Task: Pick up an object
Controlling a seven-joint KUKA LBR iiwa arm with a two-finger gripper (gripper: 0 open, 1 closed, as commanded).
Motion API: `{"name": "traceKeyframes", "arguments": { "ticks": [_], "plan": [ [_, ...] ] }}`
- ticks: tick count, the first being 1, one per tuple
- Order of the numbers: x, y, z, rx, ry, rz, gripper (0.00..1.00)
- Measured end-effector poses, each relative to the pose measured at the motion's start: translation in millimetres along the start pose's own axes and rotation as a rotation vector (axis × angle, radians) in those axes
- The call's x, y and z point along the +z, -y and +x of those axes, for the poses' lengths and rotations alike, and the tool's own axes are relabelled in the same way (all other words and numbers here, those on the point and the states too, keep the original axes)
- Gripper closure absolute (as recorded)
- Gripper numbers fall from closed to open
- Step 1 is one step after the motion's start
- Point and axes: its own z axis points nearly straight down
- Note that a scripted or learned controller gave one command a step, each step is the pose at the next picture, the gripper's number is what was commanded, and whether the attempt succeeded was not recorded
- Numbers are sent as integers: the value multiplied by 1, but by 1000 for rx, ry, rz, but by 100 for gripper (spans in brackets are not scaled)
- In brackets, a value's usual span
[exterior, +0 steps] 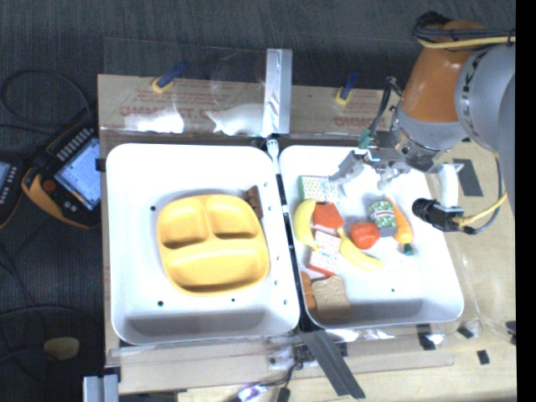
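Observation:
My gripper [367, 171] hangs over the back of the right bin [427, 296] with its fingers spread open and nothing between them. Just below it lie a green-labelled can [383, 214], a carrot [403, 227] and a red tomato [363, 234]. To their left are an orange carton [327, 216], a green checked box [317, 188] and a banana [303, 220]. A second banana [362, 257], a white packet [322, 256] and a slice of toast [329, 291] lie nearer the front.
The left bin [134, 308] holds a yellow divided tray [213, 241] with a small brown piece [253, 198] at its back right corner. A raised divider [282, 224] separates the two bins. A handheld pendant [71, 174] lies off the bench at left.

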Motion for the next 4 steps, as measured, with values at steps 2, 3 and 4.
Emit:
{"name": "traceKeyframes", "arguments": {
  "ticks": [2,3,4],
  "plan": [
    [108,60,-9,-347,4,-15,0],
    [94,56,-8,-346,4,-27,100],
    [96,57,-8,-346,2,-24,0]
  ]
}}
